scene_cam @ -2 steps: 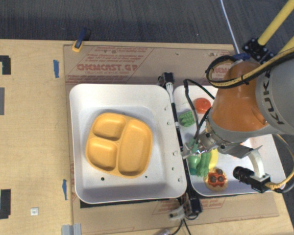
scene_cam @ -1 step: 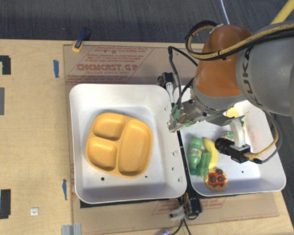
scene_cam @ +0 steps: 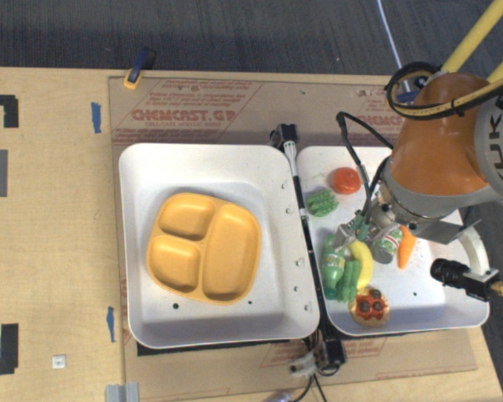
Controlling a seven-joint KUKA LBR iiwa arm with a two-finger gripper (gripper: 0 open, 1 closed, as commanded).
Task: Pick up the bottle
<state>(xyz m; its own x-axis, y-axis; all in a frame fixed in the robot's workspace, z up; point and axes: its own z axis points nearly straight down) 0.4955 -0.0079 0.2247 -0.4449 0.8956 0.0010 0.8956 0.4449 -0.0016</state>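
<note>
A green bottle [scene_cam: 336, 273] lies in the right bin [scene_cam: 436, 312], near its left wall and pressed against a yellow banana [scene_cam: 362, 262]. My gripper [scene_cam: 360, 231] hangs low over the middle of this bin, just above and to the right of the bottle's upper end, at the top of the banana. The grey wrist and orange band hide what is directly under it. I see nothing lifted off the bin floor.
Around the gripper in the right bin are a red tomato [scene_cam: 345, 180], a green leafy piece [scene_cam: 321, 202], a small green-and-white can [scene_cam: 389, 240], an orange carrot [scene_cam: 405, 248] and a round pizza toy [scene_cam: 370, 306]. The left bin [scene_cam: 142, 224] holds a yellow divided tray [scene_cam: 204, 246].
</note>
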